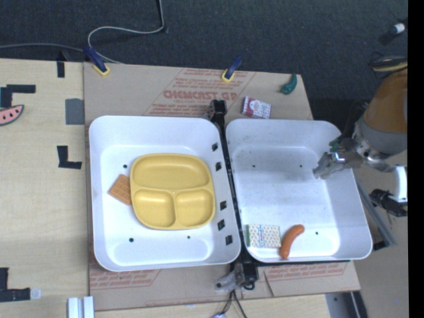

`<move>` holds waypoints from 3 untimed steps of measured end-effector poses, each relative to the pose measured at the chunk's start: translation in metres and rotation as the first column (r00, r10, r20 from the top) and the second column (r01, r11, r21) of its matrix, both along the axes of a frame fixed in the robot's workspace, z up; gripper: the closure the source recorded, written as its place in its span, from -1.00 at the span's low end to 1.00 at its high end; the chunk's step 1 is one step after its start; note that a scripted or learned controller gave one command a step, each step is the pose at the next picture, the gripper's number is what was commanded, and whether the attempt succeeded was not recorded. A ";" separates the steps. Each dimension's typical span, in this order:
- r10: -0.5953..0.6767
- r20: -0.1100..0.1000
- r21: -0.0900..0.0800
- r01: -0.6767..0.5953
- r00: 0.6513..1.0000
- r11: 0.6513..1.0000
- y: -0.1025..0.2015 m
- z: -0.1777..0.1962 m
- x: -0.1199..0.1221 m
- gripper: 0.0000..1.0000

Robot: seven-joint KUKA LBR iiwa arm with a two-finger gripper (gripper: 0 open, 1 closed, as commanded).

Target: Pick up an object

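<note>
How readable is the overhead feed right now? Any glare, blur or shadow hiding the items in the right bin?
Camera view: soft, even light; the right bin floor shows mild glare without washing out the orange sausage or the small packet. The gripper at the bin's right wall looks smeared and low in detail. The yellow divided tray in the left bin is sharp, casting only a thin shadow.
</note>
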State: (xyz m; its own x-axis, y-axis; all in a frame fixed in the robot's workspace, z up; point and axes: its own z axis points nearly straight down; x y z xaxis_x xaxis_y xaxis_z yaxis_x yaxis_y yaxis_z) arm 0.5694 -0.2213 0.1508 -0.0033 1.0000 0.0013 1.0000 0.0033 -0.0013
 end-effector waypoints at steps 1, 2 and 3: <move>0.001 0.000 0.001 -0.001 1.000 1.000 0.001 0.009 0.000 1.00; 0.003 0.000 0.002 -0.003 1.000 1.000 0.002 0.019 0.001 1.00; 0.004 0.001 0.003 -0.004 1.000 1.000 0.002 0.028 0.001 1.00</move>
